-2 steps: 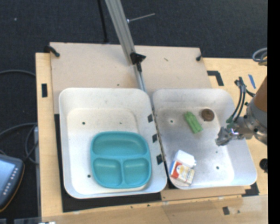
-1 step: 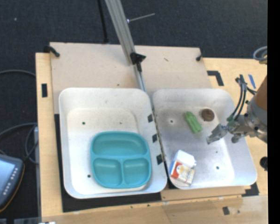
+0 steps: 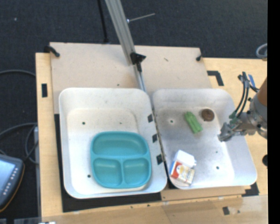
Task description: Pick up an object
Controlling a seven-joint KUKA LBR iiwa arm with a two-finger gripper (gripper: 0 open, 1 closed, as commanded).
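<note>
In the right bin (image 3: pixel 223 169) lie a green oblong piece (image 3: pixel 193 122), a small brown round piece (image 3: pixel 207 115) just right of it, and a white and red carton (image 3: pixel 182 168) near the front left corner. My gripper (image 3: pixel 225 133) hangs over the right side of this bin, to the right of the green and brown pieces and apart from them. Nothing shows between its tips. The arm's wrist and cables enter from the right edge.
The left bin (image 3: pixel 74 106) holds a teal divided tray (image 3: pixel 121 159) toward its front. A slanted metal pole (image 3: pixel 121 24) rises from behind the seam between the bins. A tablet-like screen (image 3: pixel 3 178) sits off the bench at the lower left.
</note>
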